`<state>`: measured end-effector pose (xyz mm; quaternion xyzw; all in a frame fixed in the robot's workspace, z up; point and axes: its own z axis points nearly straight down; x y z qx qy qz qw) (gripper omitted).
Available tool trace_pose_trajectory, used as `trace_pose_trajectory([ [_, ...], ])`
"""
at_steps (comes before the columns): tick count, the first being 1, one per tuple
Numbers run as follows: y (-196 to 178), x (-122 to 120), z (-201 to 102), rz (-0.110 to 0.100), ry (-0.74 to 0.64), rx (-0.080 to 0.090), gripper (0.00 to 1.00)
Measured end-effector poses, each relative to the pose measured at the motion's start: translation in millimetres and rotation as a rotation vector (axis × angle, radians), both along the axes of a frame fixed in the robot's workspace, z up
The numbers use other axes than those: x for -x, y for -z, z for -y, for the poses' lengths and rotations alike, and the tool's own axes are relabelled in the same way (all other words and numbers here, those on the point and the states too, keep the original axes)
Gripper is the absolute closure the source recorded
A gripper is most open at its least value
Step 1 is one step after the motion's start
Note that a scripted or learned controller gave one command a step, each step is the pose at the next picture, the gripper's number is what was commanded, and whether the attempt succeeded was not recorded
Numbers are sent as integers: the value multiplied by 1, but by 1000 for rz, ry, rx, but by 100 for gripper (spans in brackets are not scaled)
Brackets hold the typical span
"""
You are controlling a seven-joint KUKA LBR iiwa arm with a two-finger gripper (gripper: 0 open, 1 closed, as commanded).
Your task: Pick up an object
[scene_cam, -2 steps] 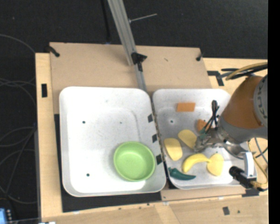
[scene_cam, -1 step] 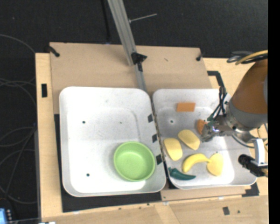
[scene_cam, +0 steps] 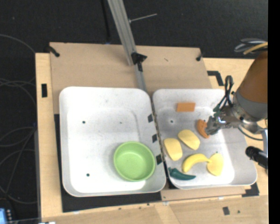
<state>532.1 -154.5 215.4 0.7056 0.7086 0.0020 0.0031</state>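
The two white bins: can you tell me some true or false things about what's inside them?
1. The round green plastic bowl sits in the left white bin. True.
2. The curved yellow banana lies in the left bin. False: it lies in the right white bin.
3. The flat orange rectangular block is near the right bin's far edge. True.
4. The dark green pepper rests inside the bowl. False: it lies in the right bin, near its front edge.

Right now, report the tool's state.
Tool: over the right bin, right beside a small orange piece; open or closed cannot be told, and no grasp is visible.
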Motion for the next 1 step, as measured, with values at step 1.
trace_pose_trajectory([
  [1, 7, 0, 1, -7, 1, 1, 100],
])
